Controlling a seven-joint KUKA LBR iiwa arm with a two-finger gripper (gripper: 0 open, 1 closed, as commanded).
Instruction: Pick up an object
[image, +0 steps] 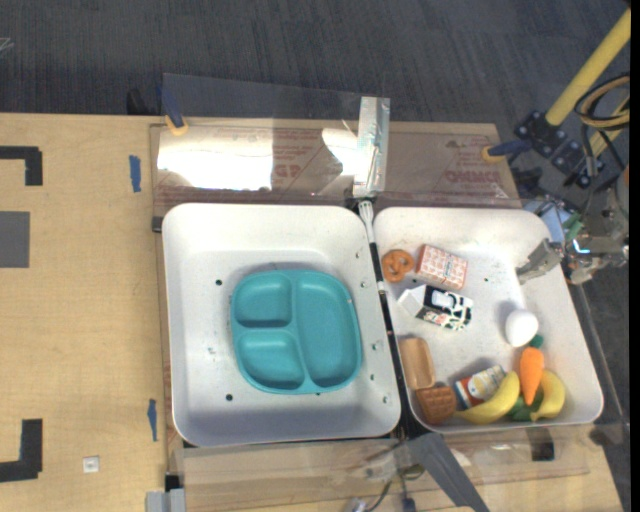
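The gripper (552, 256) hangs at the right bin's (470, 225) far right rim; the white egg (521, 326) lies nearer. Its fingers blur, perhaps apart; I cannot tell.

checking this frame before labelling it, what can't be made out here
- Gripper: small and blurred at the right bin's rim; its finger state is unreadable.
- Arm: cut off by the right edge.
- Black-and-white box: print too small to read.
- Bottle: partly hidden under the banana.
- Brown blocks: too blurred to identify.
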